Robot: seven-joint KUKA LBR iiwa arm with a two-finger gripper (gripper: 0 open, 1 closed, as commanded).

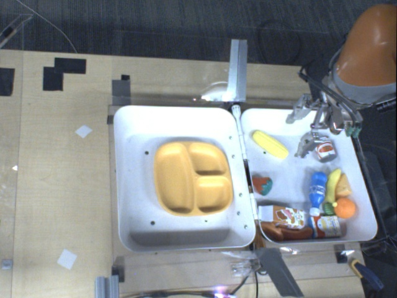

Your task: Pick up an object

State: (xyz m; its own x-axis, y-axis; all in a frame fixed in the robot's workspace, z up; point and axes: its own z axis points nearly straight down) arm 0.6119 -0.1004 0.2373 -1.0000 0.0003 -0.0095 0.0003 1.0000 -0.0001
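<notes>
My gripper (305,129) hangs over the back of the right bin (366,166), its two metal fingers (299,109) spread apart with nothing between them. A small red and white can (324,150) lies just right of the nearer fingertip. A yellow corn cob (269,143) lies to the gripper's left. Further forward are a strawberry (263,185), a blue bottle (317,189), a banana (335,182) and an orange (346,209). Along the front wall lie a printed packet (289,216), a sausage (286,232) and a red-capped bottle (326,226).
The left bin (130,166) holds a yellow divided tray (192,177). A metal post (238,70) stands behind the wall between the bins. The arm's orange band (371,45) looms over the right bin's back right corner.
</notes>
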